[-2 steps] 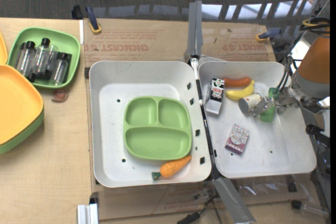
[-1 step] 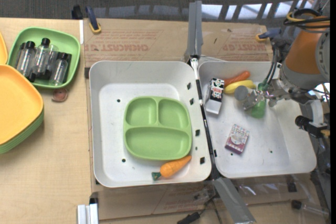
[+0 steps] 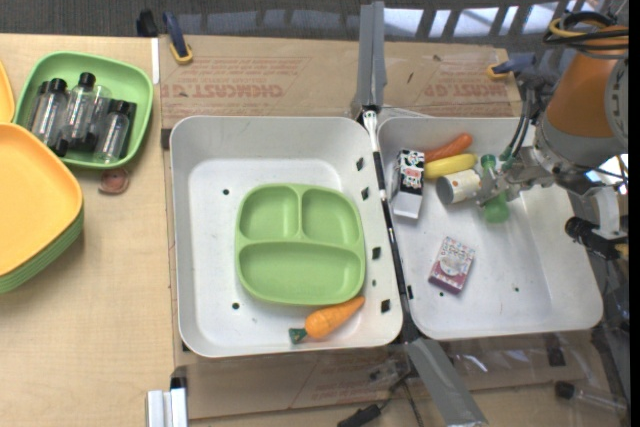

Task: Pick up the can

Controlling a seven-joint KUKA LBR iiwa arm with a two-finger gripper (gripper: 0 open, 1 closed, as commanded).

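The can (image 3: pixel 458 186) is a short cream cylinder lying on its side in the right bin (image 3: pixel 540 310), toward the back. A yellow banana (image 3: pixel 449 165) and an orange carrot (image 3: pixel 450 148) lie just behind it. My gripper (image 3: pixel 494 188) hangs low over the right bin just to the right of the can, at its end, and looks close to or touching it. The arm comes in from the right, with its orange band (image 3: pixel 590 100) above the wrist.
A black-and-white carton (image 3: pixel 409 179) stands left of the can by the bin's left wall. A pink packet (image 3: pixel 452 265) lies in the right bin's middle. The left bin (image 3: pixel 200 245) holds a green divided plate (image 3: pixel 299 245) and a carrot (image 3: pixel 333 318).
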